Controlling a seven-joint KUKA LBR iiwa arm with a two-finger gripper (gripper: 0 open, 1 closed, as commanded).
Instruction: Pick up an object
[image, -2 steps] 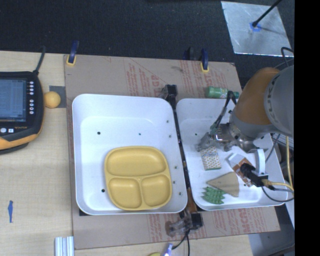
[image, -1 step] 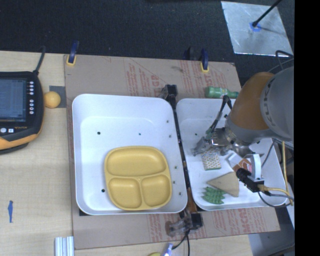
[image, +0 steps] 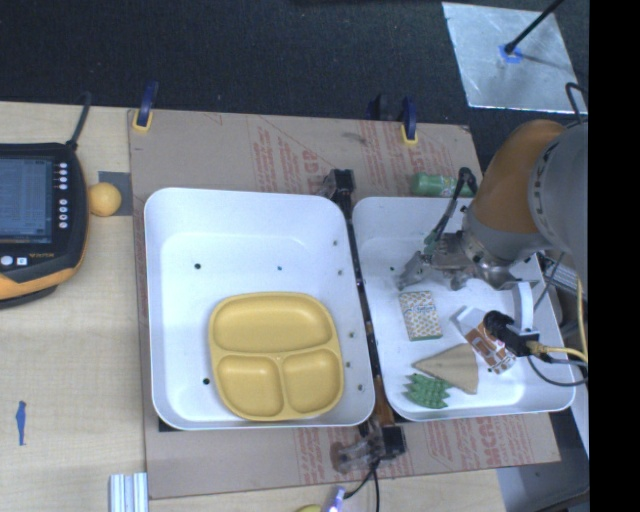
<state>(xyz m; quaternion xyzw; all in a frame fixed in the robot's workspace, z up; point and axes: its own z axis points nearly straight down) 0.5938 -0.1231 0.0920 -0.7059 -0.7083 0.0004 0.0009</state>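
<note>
Camera view: your likeliest targets lie in the right bin. A patterned card sits flat near the middle, a tan wedge lies toward the front, and a green toothed piece rests just beside the wedge, near the front wall. All three lie loose and flat on the bin floor, so any of them would need a straight descent from above.

The gripper hangs over the bin's rear half, just behind the card and apart from it. You cannot tell from this slant whether its jaws are parted or closed, and nothing shows between them. The arm reaches in from the right, which probably explains why it works this bin first.

Further out, the left bin holds a yellow divided tray. A tablet rests on the tabletop at far left.
</note>
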